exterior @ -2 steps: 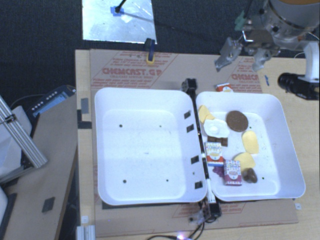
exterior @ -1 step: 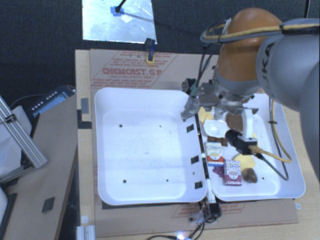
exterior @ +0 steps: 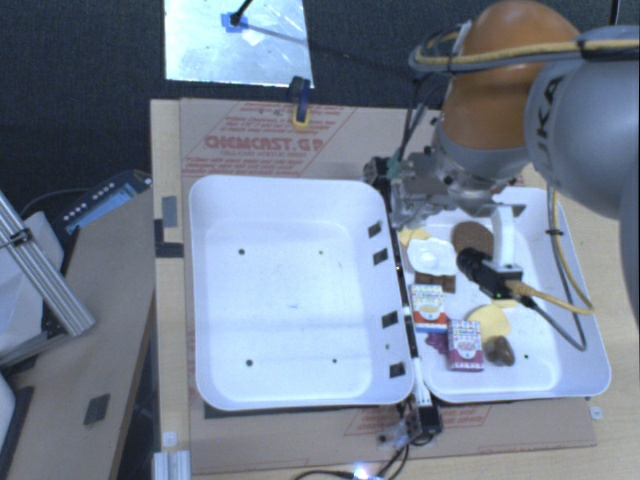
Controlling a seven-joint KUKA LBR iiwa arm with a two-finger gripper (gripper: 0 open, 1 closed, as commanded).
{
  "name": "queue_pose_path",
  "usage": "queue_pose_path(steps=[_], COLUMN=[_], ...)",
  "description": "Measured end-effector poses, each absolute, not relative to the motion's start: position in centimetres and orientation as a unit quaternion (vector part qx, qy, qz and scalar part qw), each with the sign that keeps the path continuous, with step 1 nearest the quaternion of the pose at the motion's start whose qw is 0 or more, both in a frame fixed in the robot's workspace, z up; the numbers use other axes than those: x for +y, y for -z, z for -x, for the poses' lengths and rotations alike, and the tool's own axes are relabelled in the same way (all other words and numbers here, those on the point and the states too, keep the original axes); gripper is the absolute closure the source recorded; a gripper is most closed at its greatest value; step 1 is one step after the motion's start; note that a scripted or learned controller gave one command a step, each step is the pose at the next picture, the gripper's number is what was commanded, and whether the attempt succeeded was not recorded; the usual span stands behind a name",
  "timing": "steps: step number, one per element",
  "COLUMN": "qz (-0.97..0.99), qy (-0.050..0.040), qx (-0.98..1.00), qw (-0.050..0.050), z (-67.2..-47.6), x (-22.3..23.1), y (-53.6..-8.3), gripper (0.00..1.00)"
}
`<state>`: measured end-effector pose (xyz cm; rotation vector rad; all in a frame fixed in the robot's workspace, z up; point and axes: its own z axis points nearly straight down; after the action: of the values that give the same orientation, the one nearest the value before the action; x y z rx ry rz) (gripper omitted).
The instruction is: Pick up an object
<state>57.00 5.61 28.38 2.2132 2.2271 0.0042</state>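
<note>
Nearest, at the lower right of the frame, the right bin (exterior: 575,373) holds the pickable clutter: a small pink box (exterior: 466,345), a red-and-white packet (exterior: 428,306), a yellow piece (exterior: 491,318). Farther up lie a fried-egg toy (exterior: 430,256) and a brown disc (exterior: 473,236). Above them hangs the hand (exterior: 412,200), probably poised for a descent; its grip cannot be told. The left bin (exterior: 290,288) likely awaits drop-offs.

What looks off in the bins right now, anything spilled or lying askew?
Nothing spilled. The items crowd the right bin toward its left wall: fried egg, small cartons and lying flat and slightly skewed. The left bin looks normal.
</note>
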Motion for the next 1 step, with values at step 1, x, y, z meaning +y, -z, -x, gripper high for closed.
queue_pose_path(steps=[1], qz=[-0.703], qy=[-0.0023], qx=[0.711], qw=[0.0], z=[-56.76], x=[14.48], y=[-30.02], gripper=[1.0])
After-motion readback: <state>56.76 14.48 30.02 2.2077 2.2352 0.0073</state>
